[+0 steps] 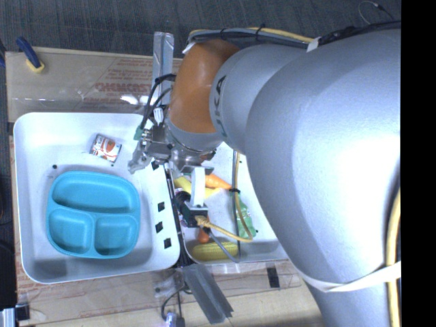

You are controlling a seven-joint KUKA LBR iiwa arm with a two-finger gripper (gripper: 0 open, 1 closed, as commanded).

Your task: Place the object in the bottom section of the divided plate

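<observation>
The blue plate (93, 214) lies in the left bin (27, 182), with a small can (105, 148) just above it near the bin's top wall. The claw (193, 210) hangs over the right bin (266, 240), among a carrot (216, 181), corn (214, 251) and other toy food; whether it is wide or narrow I cannot tell.

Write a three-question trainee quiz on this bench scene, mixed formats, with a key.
1. True or false: the blue divided plate lies in the left bin.
2. What lies beside the plate toward that bin's far wall? A) small can B) spoon C) cup
3. Fill in: the corn cob lies in the ____ bin.

Key: 1 true; 2 A; 3 right.
</observation>
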